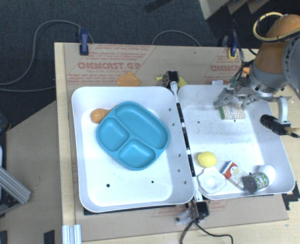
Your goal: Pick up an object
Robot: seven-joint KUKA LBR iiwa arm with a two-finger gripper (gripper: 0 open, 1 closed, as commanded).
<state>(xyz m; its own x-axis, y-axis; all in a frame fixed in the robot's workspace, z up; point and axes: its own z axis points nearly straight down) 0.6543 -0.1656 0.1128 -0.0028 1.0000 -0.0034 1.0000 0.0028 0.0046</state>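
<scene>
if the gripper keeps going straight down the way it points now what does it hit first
Most likely the small speckled pad lying in the right bin, right under the gripper. Height above it is hard to judge from this slanted view.

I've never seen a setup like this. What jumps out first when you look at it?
The big blue divided plate lying in the left bin catches the eye first, with an orange object tucked at its upper-left edge. Next is the grey-and-orange arm reaching in from the right, its tool over a small speckled item in the right bin.
</scene>
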